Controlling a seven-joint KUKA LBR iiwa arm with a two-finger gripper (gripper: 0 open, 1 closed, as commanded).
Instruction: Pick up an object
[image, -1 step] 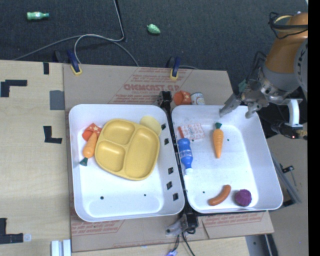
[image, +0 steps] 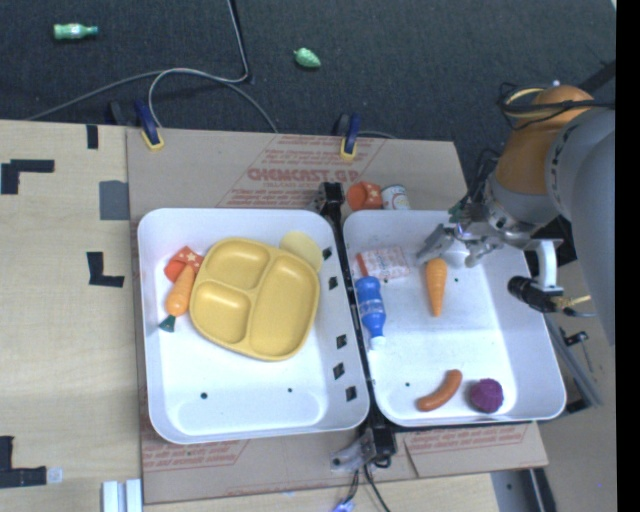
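The hand (image: 452, 243) hangs open, it seems, just above the carrot (image: 436, 285) near the right bin's (image: 520, 350) far edge (approach step); next, descend and close.

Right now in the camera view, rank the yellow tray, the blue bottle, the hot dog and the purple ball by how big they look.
1. yellow tray, by far the largest
2. blue bottle
3. hot dog
4. purple ball, though close to the hot dog in area
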